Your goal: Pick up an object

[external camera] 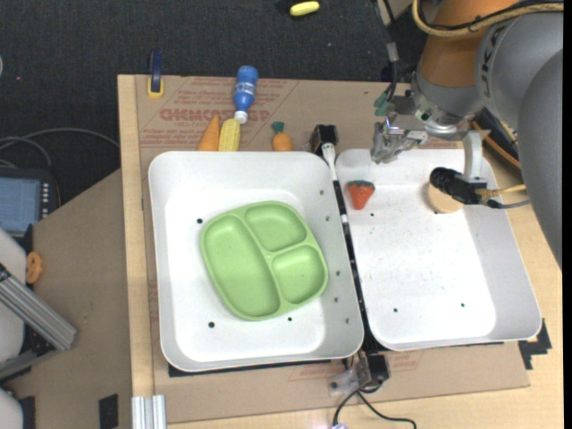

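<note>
My gripper (386, 152) hung over the far left corner of the right bin (447, 275), just above its back rim, and pointed down. From this slanting view I could not tell whether it was open or closed, and I saw nothing held in it.

The nearest thing to it was a toy strawberry (360, 194), red with a green cap. It lay on the floor of the right bin, near the gripper but apart from it, towards the camera and a little to the left. It sat close to the wall that the two bins share.

The left bin (179, 239) held a green plate (264, 259) with three compartments, lying flat and slightly turned near the bin's middle.

Behind the bins, several small things lay on the brown board of the bench (134, 266). A small black object (323, 137) sat at the back end of the seam between the bins. To its left was a small carrot (281, 138), then a cob of corn (230, 134) and, touching or just beside it, an orange piece (209, 135). A blue and white bottle (244, 90) lay farther back, above the corn. A blue clamp (156, 72) gripped the far left corner of the board. Beyond the bench, a yellow thing (305, 8) lay on the dark floor.
</note>
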Motion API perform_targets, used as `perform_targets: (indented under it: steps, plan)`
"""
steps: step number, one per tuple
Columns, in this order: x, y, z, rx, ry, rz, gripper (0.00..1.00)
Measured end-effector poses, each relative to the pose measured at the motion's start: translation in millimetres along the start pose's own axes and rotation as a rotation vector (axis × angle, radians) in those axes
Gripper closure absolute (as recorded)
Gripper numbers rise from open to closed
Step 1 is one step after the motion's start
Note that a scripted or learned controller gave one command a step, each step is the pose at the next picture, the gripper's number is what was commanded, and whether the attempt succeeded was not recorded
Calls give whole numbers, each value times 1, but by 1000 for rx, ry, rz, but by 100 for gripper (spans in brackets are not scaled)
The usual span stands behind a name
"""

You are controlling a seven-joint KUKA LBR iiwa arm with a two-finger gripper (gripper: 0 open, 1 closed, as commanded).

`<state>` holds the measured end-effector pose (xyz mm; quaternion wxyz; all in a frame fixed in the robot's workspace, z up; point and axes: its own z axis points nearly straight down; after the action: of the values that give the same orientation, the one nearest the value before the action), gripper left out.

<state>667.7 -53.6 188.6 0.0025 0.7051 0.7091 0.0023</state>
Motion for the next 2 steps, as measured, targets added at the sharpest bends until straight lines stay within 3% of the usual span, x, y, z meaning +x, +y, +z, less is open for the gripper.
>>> perform_targets:
  steps: [1, 2]
  plan:
    - [44, 1, -76, -4, 1, 0, 100]
    - [44, -1, -33, 13, 0, 4, 100]
